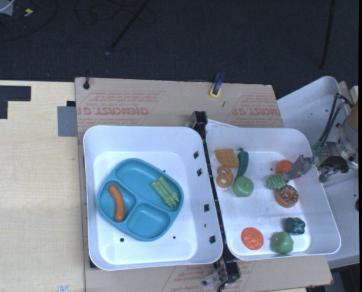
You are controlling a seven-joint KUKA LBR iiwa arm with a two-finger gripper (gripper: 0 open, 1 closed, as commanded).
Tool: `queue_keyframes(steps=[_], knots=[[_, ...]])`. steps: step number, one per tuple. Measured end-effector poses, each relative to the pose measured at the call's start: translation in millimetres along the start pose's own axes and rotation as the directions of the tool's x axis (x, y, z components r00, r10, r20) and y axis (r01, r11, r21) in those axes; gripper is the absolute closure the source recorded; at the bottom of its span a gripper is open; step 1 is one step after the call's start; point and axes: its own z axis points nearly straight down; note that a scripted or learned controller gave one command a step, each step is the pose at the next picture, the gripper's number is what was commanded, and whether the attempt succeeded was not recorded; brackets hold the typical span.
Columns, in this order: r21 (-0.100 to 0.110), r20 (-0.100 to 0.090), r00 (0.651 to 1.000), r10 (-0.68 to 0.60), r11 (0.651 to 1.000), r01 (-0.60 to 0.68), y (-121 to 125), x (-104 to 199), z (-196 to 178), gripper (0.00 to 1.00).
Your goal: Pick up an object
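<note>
Grey gripper (300, 166) hangs low over the right side of the right bin (263, 215), arm entering from the right; whether it is apart or together cannot be told, too small and blurred, and nothing is visibly held in it. Candidate objects all lie loose in this bin. Red tomato (283, 166) sits just beside the gripper tip, on its left, contact unclear. Spiky green piece (276, 180) is just below-left of the tip, next to the tomato. Chocolate donut (287, 196) is near, below the tip. Dark green pepper (294, 225) and green apple (282, 243) lie further below it, by the bin's front edge. Orange disc (252, 238) is down-left, well apart. Light green ball (243, 187), pretzel (224, 176), orange waffle (227, 157) and dark green cucumber (243, 161) cluster well to the left of the gripper, by the divide between bins. Left bin (107, 145) is far left of it and holds a blue tray (143, 224) with a sausage (117, 202) and green beans (166, 191) in separate compartments. Both bins rest on cardboard (138, 105) on the desk (28, 181).
</note>
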Motion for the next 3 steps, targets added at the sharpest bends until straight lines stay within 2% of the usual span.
queue_keyframes(steps=[1, 3], knots=[[-0.013, 0.004, 1.000, -0.003, 1.000, 0.003, 2, 0, -7, 0.00], [-0.009, 0.001, 1.000, -0.004, 1.000, 0.004, 2, -9, 115, 0.00]])
